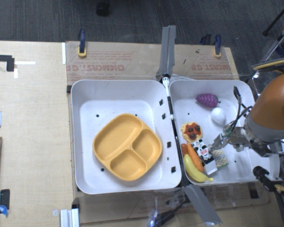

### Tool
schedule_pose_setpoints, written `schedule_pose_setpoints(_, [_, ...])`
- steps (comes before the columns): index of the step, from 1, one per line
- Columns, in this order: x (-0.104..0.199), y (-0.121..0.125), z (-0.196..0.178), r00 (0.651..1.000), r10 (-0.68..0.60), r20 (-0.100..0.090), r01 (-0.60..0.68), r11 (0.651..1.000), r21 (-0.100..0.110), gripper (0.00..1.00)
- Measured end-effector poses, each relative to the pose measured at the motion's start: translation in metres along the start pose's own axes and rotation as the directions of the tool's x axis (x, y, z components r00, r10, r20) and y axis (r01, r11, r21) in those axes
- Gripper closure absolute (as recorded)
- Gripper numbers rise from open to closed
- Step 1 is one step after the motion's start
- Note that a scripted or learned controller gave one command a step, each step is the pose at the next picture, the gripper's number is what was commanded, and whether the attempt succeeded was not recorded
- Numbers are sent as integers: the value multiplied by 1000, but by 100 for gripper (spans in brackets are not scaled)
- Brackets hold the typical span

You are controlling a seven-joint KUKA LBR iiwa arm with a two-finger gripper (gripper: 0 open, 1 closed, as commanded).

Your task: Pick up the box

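I've got the grey two-finger gripper (222, 143) low in the right white bin (236, 176), at about four o'clock. I can't tell how its claw is set. The small black-and-white patterned box (206, 155) lies just beside it at eight o'clock, touching the orange carrot (194, 157) and yellow banana (195, 170). The yellow divided plastic plate (127, 147) fills the left bin (83, 126).

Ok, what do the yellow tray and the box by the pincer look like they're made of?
The yellow tray looks like moulded matte plastic: even colour, rounded compartment ridges. The box seems printed cardboard, a small black-and-white carton with flat faces, though it's too small to be sure.
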State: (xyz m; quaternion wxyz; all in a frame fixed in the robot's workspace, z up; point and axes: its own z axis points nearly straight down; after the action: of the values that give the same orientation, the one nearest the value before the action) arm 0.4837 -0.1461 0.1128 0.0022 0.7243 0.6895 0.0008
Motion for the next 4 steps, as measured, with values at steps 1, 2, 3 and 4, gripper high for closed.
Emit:
schedule_pose_setpoints(1, [-32,-2,17,1000,-18,-4,18,1000,-1,0])
schedule_pose_setpoints(2, [-43,100,16,999,48,1,-48,999,-7,0])
schedule_pose_setpoints(3, [32,78,2,998,-57,-2,57,998,7,0])
schedule_pose_setpoints(4, [4,100,13,993,-115,-3,115,993,-10,0])
